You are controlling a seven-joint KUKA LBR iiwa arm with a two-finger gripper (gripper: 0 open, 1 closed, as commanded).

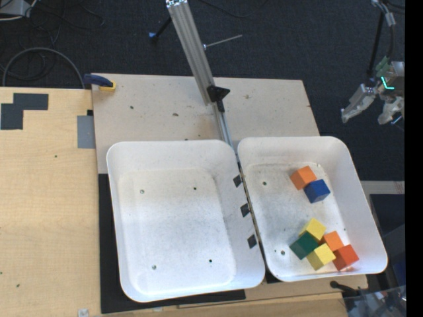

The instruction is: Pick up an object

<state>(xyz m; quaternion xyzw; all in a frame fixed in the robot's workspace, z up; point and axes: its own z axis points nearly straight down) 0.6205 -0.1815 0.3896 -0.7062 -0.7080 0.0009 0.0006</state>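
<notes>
The right bin [285, 143] holds several small cubes. An orange cube [303, 176] touches a blue cube [318, 191] near its far right side. At the near right corner a cluster lies packed together: a yellow cube [315, 229], a green cube [304, 246], a second yellow cube [321, 256], an orange cube [333, 240] and a red cube [346, 257]. My gripper [370, 112] hangs high beyond the bin's far right corner, off the bench. It is open, its fingers spread with nothing between them.
The left bin [125, 152] sits beside the right one, with black clips along the shared wall. A slanted aluminium bar [195, 51] rises from the bench behind the bins. A small blue-and-yellow object [100, 82] lies at the bench's far left corner.
</notes>
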